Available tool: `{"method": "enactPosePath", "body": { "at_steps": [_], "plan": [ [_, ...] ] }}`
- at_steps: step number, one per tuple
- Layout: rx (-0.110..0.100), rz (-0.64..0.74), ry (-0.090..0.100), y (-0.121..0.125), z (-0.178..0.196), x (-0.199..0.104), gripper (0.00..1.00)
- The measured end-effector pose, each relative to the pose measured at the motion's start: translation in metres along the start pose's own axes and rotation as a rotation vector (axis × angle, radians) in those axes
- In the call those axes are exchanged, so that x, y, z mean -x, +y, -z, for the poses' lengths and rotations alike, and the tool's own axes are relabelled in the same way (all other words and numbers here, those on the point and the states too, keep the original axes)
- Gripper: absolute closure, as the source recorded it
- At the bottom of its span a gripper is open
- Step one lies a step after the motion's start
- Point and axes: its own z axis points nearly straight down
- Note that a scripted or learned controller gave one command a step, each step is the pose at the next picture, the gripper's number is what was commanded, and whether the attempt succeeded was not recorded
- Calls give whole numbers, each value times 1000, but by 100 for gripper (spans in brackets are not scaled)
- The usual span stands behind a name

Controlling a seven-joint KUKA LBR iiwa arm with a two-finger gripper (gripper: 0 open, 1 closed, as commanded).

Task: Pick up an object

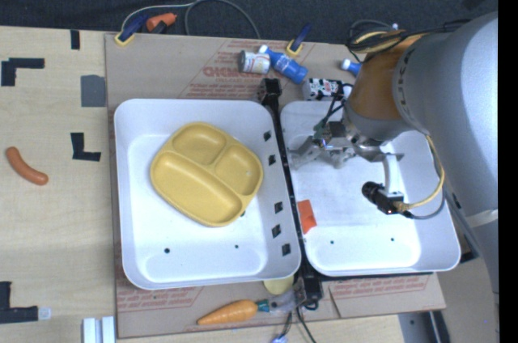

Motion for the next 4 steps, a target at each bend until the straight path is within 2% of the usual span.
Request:
{"method": "enactPosePath", "body": {
  "at_steps": [1,2,3,4],
  "plan": [
    [-2,-6,-2,62,-2,17,0],
    [-4,-8,-3,42,-1,4,0],
    [-2,-8,-3,15,0,8,0],
    [-3,-6,-1,61,-2,13,0]
  ]
}}
